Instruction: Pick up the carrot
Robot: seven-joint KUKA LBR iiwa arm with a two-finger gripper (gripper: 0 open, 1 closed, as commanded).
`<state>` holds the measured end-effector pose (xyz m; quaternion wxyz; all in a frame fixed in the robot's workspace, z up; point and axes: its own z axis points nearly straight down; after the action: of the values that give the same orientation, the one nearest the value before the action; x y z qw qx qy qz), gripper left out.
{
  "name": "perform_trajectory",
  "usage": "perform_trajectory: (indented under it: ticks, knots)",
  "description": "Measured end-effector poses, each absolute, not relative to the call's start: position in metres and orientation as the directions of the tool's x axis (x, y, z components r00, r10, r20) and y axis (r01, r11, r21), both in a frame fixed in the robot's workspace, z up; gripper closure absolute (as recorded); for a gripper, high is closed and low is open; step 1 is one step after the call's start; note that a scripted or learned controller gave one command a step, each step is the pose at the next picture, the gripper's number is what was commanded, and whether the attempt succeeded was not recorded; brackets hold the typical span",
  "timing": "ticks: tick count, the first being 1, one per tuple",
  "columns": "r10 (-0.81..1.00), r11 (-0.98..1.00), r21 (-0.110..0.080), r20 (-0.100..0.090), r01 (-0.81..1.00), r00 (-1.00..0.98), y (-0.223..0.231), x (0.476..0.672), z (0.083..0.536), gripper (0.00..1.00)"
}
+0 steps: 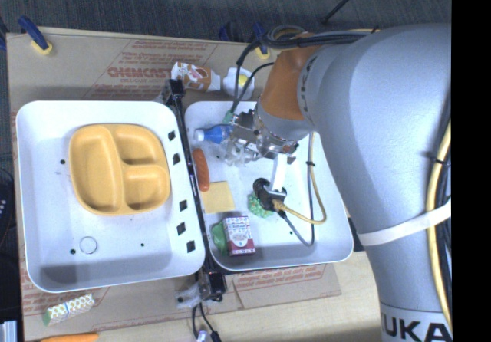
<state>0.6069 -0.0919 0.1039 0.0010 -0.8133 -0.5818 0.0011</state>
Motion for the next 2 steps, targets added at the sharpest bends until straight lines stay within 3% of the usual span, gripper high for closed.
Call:
perform_trajectory:
  ticks: [1, 2]
  knots:
    - [0.904, -0.428, -0.005, -0.001, 0.904, 0.428, 0.008, 0.570, 0.192, 1.00]
    - [0.783, -0.621, -0.007, -0.003, 0.783, 0.621, 0.017, 0.534, 0.209, 1.00]
